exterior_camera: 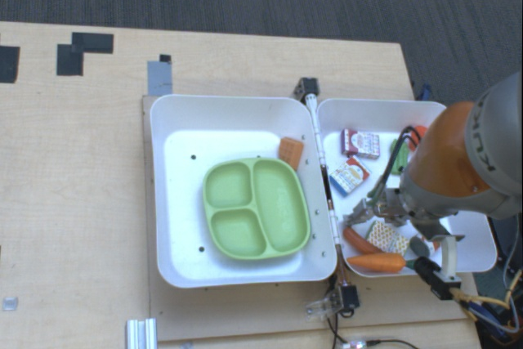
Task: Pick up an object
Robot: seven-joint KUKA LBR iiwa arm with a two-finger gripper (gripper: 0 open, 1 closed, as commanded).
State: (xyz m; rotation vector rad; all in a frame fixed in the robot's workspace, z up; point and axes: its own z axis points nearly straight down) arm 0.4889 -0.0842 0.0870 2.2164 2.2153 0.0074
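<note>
Camera view:
Arm: reaches low into the right bin (482, 253) — placed to pick from its clutter.
Gripper (377, 218): hidden under the wrist; I cannot tell its state.
Candidates: carrot (376, 262), waffle piece (386, 238), just beside it.
Left bin (176, 200): green divided plate (257, 208), orange block (291, 150) — untouched.

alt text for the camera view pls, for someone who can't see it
A grey and orange arm reaches from the right over the right bin, which holds a carrot, a waffle and small packets. The left bin holds a green divided plate and an orange block.
</note>
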